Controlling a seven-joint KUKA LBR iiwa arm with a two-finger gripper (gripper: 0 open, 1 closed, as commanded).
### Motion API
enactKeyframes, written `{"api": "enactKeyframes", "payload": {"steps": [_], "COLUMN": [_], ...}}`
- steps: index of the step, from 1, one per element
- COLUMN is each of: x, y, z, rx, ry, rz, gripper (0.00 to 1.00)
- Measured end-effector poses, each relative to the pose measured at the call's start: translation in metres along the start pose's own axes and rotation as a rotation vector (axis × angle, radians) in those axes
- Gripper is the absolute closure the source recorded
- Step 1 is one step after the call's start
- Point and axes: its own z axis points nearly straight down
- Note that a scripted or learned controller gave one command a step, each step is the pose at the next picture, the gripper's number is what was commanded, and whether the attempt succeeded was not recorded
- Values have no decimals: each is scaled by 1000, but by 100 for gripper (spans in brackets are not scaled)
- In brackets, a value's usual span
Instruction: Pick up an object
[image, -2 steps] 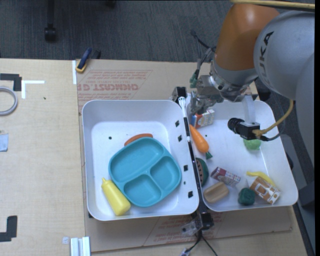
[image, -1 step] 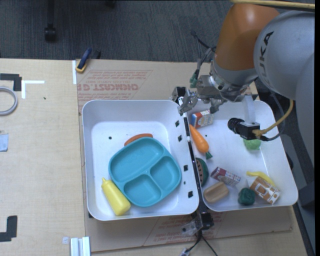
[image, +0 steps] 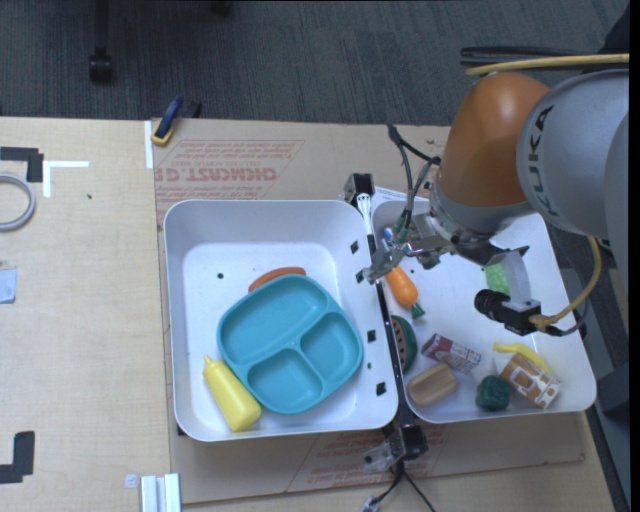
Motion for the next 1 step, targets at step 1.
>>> {"api": "enactKeyframes", "payload": {"steps": [1], "x": [0], "y": [0], "z": [0], "rx": [0], "ry": [0], "rz": [0], "gripper": [0]}}
